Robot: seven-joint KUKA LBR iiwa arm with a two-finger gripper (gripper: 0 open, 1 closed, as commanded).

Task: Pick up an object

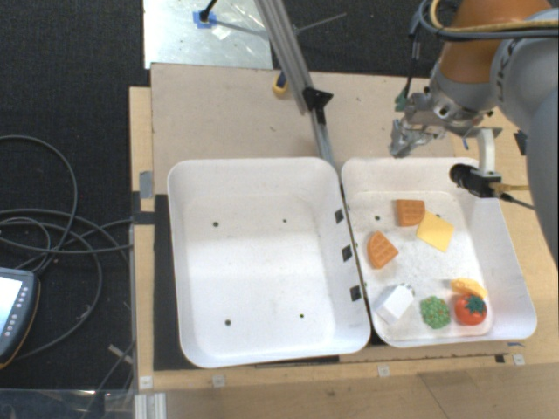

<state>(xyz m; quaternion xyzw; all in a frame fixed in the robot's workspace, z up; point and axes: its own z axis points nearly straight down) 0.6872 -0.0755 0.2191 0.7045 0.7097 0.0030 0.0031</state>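
Bench (218, 112): tan board, fills mid-frame, dark floor around it.

Left bin (262, 260): white, shallow, centre-left of frame, butted against the right bin (507, 260) along a shared edge at centre.

Arm (498, 42): grey, orange band, upper right of frame. Tool (403, 142) hangs just above the upper rim of the right bin, over bare bench, nothing between its tips. Whether the tips are spread or pressed together — cannot tell at this angle.

Objects, all in right bin, all below the tool in frame and apart from it:
- yellow block (436, 231), centre of bin
- orange wedge (382, 250), left of it
- orange square (409, 212), nearest the tool
- white piece (396, 302), lower left
- red tomato-like piece (471, 309), lower right
- green cluster (434, 312), beside the red one
- small yellow bit (469, 285), just above the red one
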